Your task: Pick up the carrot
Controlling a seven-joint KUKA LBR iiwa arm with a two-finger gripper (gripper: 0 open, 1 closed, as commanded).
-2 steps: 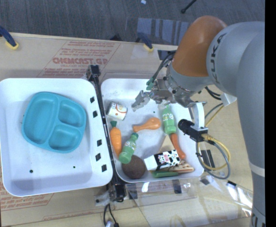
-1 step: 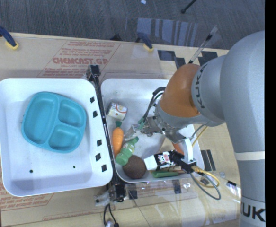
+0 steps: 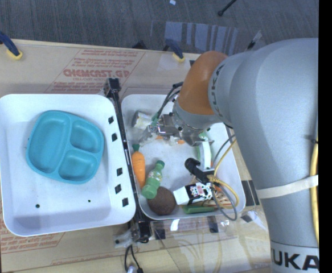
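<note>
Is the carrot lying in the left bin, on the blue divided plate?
No: the carrot lies in the right bin, against its left wall beside the green bottle, while the blue divided plate sits in the left bin.

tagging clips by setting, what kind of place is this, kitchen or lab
Most likely a robotics lab bench, not a kitchen: two white bins sit on cardboard held by blue clamps, and the KUKA arm reaches over toy food such as the carrot.

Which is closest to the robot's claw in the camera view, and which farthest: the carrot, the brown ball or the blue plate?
From the gripper, in the right bin:
1. Carrot, just below-left of it, by the bin's left wall.
2. Brown ball, lower, at the bin's near edge.
3. Blue plate, away in the left bin.
</note>
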